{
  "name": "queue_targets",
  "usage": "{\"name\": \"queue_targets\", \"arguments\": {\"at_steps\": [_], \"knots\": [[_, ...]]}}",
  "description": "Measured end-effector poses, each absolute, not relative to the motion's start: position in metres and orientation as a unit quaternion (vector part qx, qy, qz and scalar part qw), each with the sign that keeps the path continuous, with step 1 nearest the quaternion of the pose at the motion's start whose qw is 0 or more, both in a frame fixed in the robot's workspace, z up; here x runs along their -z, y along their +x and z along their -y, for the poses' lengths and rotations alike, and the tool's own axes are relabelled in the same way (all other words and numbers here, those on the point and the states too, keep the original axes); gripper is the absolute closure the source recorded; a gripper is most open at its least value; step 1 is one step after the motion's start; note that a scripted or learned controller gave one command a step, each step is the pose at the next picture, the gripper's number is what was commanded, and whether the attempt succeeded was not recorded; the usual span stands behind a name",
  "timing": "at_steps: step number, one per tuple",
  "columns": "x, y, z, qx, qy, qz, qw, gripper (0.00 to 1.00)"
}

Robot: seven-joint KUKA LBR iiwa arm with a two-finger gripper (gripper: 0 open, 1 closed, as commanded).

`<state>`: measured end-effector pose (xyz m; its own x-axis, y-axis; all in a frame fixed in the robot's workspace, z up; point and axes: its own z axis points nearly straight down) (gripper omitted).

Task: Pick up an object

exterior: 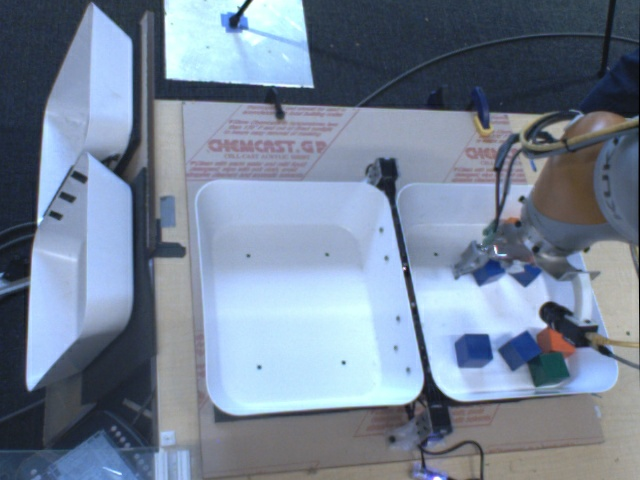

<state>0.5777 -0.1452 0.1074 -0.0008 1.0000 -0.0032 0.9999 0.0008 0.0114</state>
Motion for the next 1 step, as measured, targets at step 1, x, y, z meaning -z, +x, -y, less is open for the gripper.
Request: {"name": "queue_targets", "arguments": {"at_steps": [1], "knots": [[-0.1, 0.5711, 0.1499, -0.0007, 0.706, -0.708, 0.001, 0.0]]}}
